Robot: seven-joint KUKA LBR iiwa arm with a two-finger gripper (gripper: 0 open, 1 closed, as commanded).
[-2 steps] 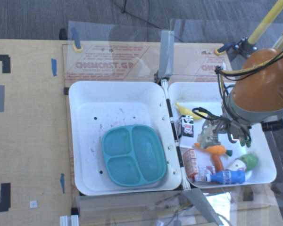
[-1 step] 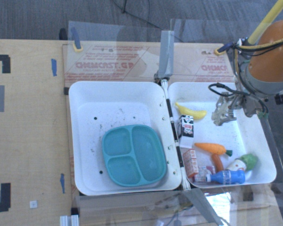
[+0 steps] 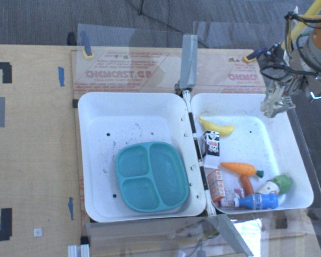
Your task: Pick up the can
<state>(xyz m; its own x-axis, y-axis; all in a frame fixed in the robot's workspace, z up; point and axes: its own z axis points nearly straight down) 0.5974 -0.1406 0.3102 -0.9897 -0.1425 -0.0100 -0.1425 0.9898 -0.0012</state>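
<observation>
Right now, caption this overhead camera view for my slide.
Gripper above right bin's far corner; banana, carrot, bottle inside; teal tray in left bin.

We can just make out pale red lettering that looks like "CHEMCAST GP" on the clear sheet (image 3: 125, 71) behind the left bin's far edge, and a cut-off "CHEMCAST" on the sheet (image 3: 241, 75) behind the right bin's far edge.

Even, bright overhead light is washing both white bins (image 3: 96, 116), leaving only faint shadows. Glare is shining off the clear panel (image 3: 251, 232) at the near edge. Detail is looking soft and slightly grainy throughout.
</observation>
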